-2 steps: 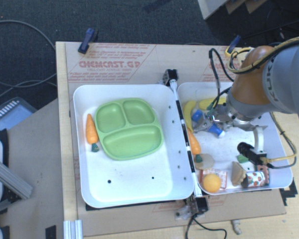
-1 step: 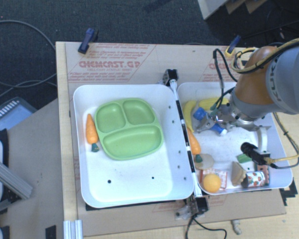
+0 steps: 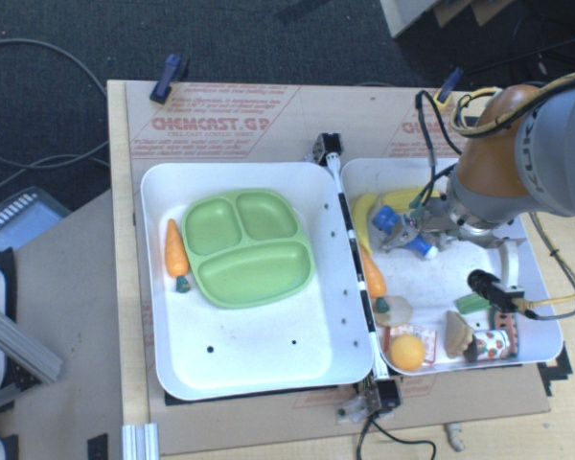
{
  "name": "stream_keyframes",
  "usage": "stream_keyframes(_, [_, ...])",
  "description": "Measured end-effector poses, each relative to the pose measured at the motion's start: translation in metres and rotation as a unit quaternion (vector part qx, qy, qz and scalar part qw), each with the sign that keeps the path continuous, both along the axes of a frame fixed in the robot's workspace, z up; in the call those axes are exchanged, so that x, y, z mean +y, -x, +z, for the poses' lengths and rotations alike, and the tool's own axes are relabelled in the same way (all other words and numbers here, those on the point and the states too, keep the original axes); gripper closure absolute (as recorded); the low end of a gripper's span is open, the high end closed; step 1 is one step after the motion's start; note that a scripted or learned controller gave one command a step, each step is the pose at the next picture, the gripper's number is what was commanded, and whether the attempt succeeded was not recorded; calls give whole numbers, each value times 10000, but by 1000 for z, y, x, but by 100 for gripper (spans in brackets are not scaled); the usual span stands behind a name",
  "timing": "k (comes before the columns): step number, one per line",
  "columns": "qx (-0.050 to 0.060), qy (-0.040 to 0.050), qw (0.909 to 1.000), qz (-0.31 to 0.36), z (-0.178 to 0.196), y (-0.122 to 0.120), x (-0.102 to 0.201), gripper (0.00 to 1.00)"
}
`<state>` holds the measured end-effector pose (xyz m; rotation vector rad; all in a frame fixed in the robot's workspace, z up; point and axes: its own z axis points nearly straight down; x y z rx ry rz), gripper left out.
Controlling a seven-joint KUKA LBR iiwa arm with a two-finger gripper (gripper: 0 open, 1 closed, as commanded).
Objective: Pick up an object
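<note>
My gripper [image 3: 408, 232] hangs low over the upper left of the right bin [image 3: 535, 257], reaching in from the right. A small blue toy [image 3: 385, 220] lies just left of it, on a yellow banana [image 3: 367, 213]. A blue and white piece [image 3: 423, 248] sits directly below the gripper. Whether either one is touched is unclear. An orange carrot [image 3: 371, 275] lies along the bin's left wall.
The front of the right bin holds an orange fruit [image 3: 407, 352], a pale lump [image 3: 395, 307], a green block [image 3: 470, 303], a brown piece [image 3: 457, 332] and a small can [image 3: 494, 344]. In the left bin [image 3: 268, 353] are a green divided plate [image 3: 249, 247] and a second carrot [image 3: 175, 247].
</note>
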<state>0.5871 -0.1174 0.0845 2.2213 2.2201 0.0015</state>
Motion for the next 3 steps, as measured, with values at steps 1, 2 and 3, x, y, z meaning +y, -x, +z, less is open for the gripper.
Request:
stream_keyframes(1, [-1, 0, 10000, 4, 0, -3, -5, 0])
stream_keyframes(2, [15, -4, 10000, 1, 0, 19, -6, 0])
stream_keyframes(3, [-2, 3, 10000, 6, 0, -21, 17, 0])
